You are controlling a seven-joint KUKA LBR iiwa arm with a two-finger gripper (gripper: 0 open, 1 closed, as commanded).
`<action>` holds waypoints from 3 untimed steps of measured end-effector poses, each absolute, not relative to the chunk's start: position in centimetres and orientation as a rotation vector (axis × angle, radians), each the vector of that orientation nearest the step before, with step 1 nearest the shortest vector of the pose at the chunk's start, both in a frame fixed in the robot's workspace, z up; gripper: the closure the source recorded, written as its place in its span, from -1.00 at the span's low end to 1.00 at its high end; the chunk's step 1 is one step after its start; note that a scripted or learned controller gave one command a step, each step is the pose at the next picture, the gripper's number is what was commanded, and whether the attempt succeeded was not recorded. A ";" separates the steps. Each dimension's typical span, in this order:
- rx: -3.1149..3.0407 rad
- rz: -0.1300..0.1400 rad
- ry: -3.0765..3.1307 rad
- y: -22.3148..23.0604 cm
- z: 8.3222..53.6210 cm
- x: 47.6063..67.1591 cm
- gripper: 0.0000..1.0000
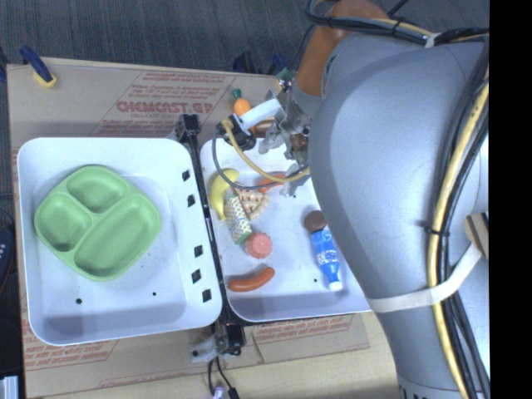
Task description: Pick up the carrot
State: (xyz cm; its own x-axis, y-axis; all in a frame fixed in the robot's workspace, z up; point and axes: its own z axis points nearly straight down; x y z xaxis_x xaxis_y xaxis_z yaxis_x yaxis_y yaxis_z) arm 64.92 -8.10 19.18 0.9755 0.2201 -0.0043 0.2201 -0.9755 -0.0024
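Observation:
The carrot [241, 106] is a small orange piece with a green top, lying at the far edge of the right bin [287, 302]. My gripper [281, 140] hangs low over the far part of that bin, just right of the carrot and slightly nearer the camera. Cables and the wrist body crowd around it. The big grey arm hides the bin's right side.
The right bin also holds a banana [219, 191], a patterned corn cob [237, 216], a pink-red ball [260, 244], a sausage [250, 280], a brown piece [313, 220] and a blue bottle [327, 260]. A green divided plate [98, 221] lies in the left bin [50, 322].

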 end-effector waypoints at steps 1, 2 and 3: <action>-3.111 0.012 -0.406 -10.5 11.2 64.9 -1.00; -3.105 0.017 -0.418 -10.3 12.3 65.0 1.00; -3.123 0.002 -0.324 -5.8 26.7 64.0 1.00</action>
State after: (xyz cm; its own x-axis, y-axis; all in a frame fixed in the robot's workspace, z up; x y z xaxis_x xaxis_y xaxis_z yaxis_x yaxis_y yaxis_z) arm 63.99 -5.85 26.73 0.9786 0.2056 -0.0013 0.2056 -0.9786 -0.0023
